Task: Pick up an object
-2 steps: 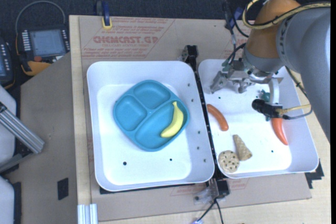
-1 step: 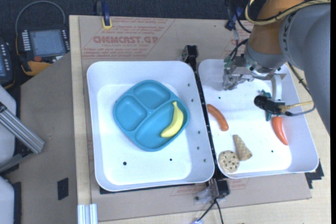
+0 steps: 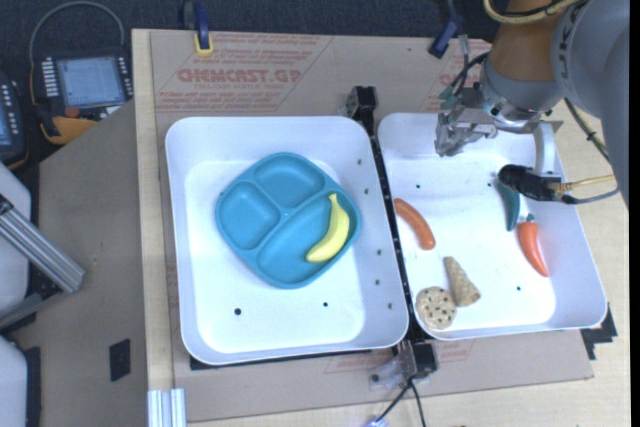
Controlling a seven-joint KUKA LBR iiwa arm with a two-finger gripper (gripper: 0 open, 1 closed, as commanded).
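Note:
My gripper (image 3: 452, 147) hangs over the far left corner of the right bin (image 3: 578, 313), pointing down close to the bin floor. Nothing shows beneath it. In this bin lie an orange sausage (image 3: 414, 223) near the left wall, an orange-red carrot with a teal stem (image 3: 533, 243) toward the right, a tan wedge (image 3: 462, 281), and a round speckled cookie (image 3: 435, 307) at the front. The sausage is the nearest item, a short way in front of the gripper. In the left bin (image 3: 200, 315) a yellow banana (image 3: 333, 230) rests on a blue divided plate (image 3: 270, 215).
The grey arm with its orange band (image 3: 545, 10) comes in from the upper right. A black cable end (image 3: 520, 180) hangs over the right bin beside the carrot's stem. A black clamp (image 3: 362, 102) sits between the bins at the back.

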